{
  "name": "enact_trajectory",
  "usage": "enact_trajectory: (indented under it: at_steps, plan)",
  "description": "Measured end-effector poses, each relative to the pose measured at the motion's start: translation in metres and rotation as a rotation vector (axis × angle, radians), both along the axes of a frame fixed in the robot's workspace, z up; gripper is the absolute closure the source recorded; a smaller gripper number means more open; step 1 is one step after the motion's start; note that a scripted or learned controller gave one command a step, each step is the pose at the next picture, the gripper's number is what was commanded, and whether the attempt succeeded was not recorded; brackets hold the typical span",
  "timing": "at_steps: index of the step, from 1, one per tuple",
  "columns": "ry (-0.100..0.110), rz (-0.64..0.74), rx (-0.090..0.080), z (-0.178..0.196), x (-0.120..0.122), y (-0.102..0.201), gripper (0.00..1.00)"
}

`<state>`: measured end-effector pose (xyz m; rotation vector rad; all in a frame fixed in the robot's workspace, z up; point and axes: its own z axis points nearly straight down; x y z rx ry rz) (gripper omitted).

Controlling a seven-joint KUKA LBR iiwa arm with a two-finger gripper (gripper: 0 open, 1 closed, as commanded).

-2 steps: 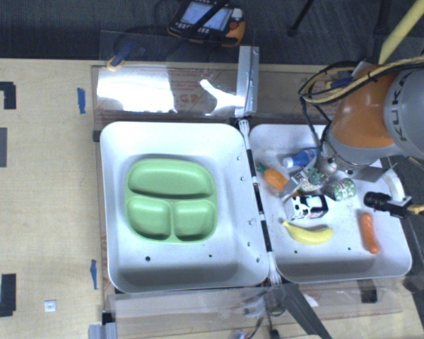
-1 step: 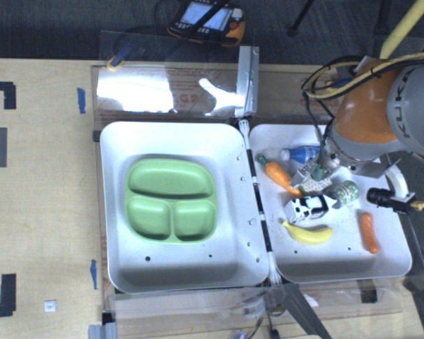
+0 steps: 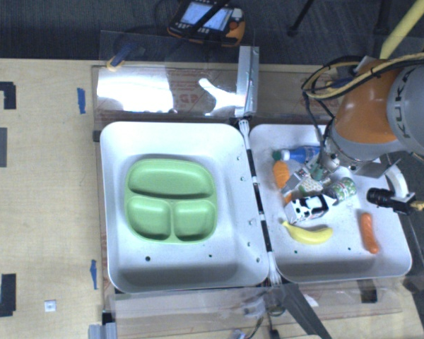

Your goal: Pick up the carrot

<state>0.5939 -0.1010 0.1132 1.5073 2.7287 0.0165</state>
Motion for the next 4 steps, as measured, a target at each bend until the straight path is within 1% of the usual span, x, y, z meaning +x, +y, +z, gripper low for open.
enact_trajectory:
  at_steps: [1, 2, 4]
  plan:
    - [0.022, -0.089, 0.003, 0.119, 0.023, -0.001, 0.00]
    - [0.025, -0.021, 0.003, 0.071, -0.024, 0.055, 0.00]
    - [0.025, -0.022, 0.003, 0.072, -0.024, 0.055, 0.00]
